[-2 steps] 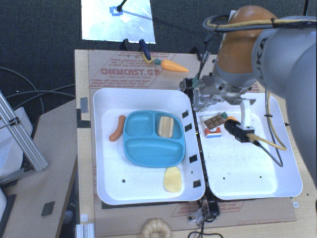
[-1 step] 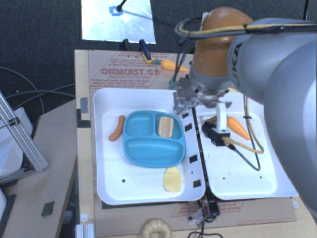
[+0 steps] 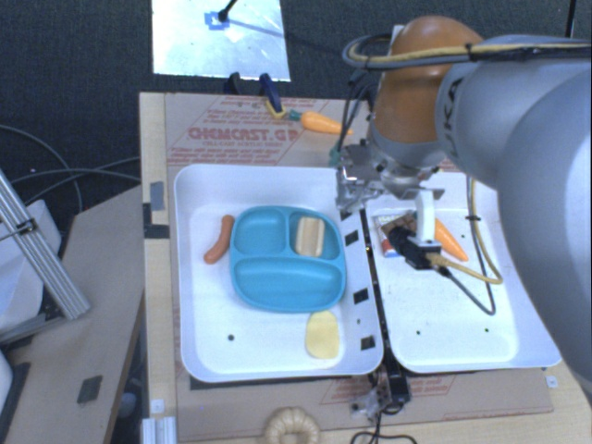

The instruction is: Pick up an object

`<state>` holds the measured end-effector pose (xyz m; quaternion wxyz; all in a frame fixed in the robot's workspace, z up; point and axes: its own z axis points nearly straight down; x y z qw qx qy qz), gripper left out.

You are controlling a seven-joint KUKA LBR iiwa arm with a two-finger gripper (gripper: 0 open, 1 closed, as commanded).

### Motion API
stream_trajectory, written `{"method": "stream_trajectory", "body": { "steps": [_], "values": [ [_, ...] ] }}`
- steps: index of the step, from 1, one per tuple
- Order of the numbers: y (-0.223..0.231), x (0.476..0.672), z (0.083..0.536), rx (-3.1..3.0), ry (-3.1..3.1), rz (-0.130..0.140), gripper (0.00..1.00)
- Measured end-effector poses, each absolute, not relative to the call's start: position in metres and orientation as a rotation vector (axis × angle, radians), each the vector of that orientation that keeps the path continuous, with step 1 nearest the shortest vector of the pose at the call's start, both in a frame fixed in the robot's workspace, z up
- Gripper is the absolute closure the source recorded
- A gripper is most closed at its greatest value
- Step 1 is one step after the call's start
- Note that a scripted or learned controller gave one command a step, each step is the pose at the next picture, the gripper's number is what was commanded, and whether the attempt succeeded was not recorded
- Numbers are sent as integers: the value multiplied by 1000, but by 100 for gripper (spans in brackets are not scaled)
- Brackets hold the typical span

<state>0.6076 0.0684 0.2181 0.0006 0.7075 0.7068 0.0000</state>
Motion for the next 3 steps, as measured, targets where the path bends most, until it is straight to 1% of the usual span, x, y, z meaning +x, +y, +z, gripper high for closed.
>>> {"method": "stream_trajectory", "body": {
  "steps": [1,2,3],
  "values": [
    [72,598,216,2221,2222,-1,100],
    [82,606,216,2216,2225,4,100],
    [83,604,217,2216,2226,2,100]
  ]
}}
